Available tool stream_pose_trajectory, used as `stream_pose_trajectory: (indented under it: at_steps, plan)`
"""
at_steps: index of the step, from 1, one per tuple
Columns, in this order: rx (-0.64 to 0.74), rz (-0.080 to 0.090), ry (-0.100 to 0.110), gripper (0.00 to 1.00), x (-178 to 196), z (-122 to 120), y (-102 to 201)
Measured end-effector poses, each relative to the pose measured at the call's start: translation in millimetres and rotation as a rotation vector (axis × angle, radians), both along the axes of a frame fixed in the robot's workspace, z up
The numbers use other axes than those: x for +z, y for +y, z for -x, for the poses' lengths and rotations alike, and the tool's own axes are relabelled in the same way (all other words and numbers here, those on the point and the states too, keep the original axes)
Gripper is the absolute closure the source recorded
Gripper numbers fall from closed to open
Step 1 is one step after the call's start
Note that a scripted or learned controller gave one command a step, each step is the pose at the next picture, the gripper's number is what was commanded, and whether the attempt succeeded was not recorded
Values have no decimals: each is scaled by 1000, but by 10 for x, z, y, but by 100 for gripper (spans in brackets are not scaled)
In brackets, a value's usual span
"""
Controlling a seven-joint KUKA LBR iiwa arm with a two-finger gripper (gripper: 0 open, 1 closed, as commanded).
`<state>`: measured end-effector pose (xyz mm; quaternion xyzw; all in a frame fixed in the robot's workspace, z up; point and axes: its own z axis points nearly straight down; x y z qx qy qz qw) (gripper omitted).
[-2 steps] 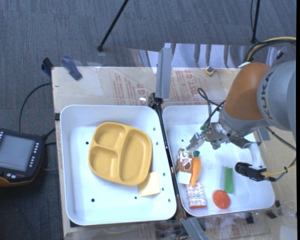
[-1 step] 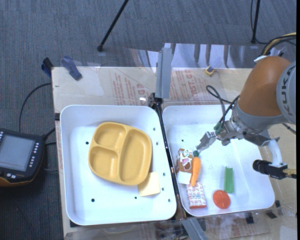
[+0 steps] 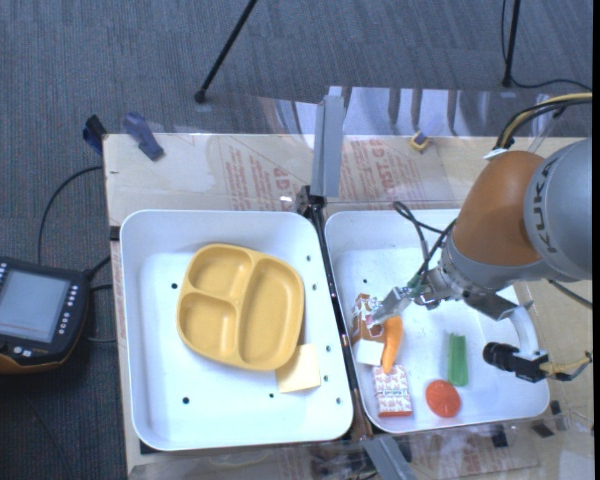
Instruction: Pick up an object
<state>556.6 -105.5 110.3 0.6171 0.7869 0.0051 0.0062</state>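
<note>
My gripper (image 3: 384,312) hangs low over the left part of the right bin (image 3: 536,396). It is open, with nothing visibly between its fingers. Just below its tip lies an orange carrot (image 3: 391,344), and a small brown packet (image 3: 363,313) sits right beside it on the left. A white block (image 3: 368,352) rests against the carrot's left side. A red-and-white packet (image 3: 392,390) lies nearer the front, with a red disc (image 3: 442,398) to its right. A green stick (image 3: 458,359) lies further right.
The left bin (image 3: 150,408) holds a yellow divided plate (image 3: 242,306) and a pale yellow slice (image 3: 301,371) at the plate's front right corner. A grey post (image 3: 327,148) rises behind the wall between the bins. A handheld control pendant (image 3: 28,313) lies off the bench at left.
</note>
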Motion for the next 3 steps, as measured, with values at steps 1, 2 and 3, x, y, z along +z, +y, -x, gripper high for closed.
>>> stream_pose_trajectory:
  at_steps: [1,2,3]
  plan:
    - [-96,-3,-3,0,-90,19,95]
    - [-96,-11,-10,100,41,-23,127]
    - [-99,-9,-9,0,36,-19,113]
